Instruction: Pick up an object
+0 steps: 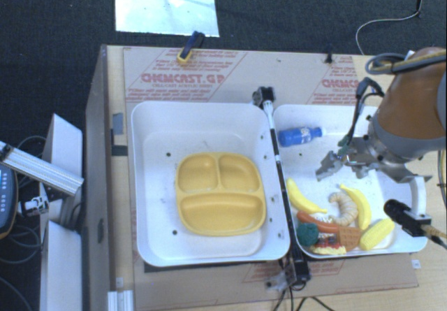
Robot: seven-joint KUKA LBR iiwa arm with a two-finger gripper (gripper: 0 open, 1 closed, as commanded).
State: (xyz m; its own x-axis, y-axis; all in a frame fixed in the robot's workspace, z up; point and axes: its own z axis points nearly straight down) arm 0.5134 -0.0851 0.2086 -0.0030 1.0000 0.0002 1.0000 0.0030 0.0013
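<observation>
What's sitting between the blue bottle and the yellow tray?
In the camera view, just the bins' adjoining white walls lie between the blue bottle and the yellow tray; otherwise bare bin floor.

Single fixed camera, mounted above the bench (209,72), looking down at a slant, so the bench's far edge sits toward the top of the frame and its near edge at the bottom. Moderately far off: both white bins fit whole, the left bin (150,163) mid-frame and the right bin (307,117) toward the right. Dark floor (49,30) shows beyond the far edge and to the left. The arm (412,103) enters from the right edge, cropped there. No second view, so no overlap.
</observation>
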